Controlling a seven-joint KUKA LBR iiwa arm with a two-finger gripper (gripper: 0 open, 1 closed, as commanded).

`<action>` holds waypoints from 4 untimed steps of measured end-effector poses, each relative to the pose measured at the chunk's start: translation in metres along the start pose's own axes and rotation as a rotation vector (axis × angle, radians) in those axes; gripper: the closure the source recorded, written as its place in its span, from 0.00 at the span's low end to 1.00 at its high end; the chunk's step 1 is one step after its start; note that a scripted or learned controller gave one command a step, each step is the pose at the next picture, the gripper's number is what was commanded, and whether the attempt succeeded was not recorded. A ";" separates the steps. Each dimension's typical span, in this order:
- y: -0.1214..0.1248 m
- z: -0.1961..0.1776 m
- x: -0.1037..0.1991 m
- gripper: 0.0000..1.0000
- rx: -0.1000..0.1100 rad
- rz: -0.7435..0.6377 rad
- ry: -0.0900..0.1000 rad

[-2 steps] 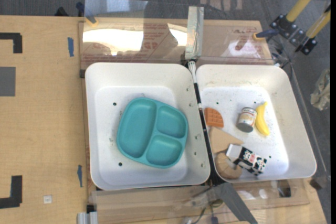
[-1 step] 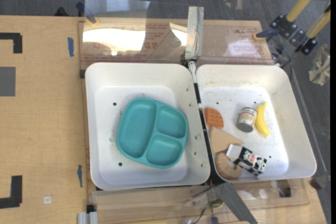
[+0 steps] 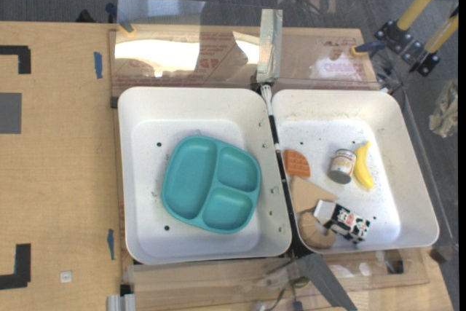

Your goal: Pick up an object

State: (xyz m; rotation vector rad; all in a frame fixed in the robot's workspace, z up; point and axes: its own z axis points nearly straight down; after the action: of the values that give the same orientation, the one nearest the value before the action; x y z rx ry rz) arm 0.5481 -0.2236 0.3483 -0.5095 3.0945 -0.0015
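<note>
The right bin (image 3: 389, 120) holds several small items. A yellow banana (image 3: 362, 164) lies beside a small silver can (image 3: 340, 165). An orange waffle-like piece (image 3: 296, 163) rests near the bin's left wall. Toward the front lie a tan flat piece (image 3: 309, 194), a round wooden disc (image 3: 314, 230) and a black-and-white toy (image 3: 346, 221). The left bin (image 3: 138, 120) carries a teal divided plate (image 3: 211, 183).
A clear panel with a taped seam (image 3: 269, 44) stands behind the bins. Yellow poles with black clamps (image 3: 411, 47) rise at the upper right. Brown bench surface (image 3: 51, 156) stretches to the left of the bins.
</note>
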 end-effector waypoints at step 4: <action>0.022 0.128 0.065 1.00 0.001 0.818 0.004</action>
State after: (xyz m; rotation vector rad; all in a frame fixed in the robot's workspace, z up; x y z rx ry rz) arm 0.4801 -0.2236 0.2203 0.7636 3.0462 0.0000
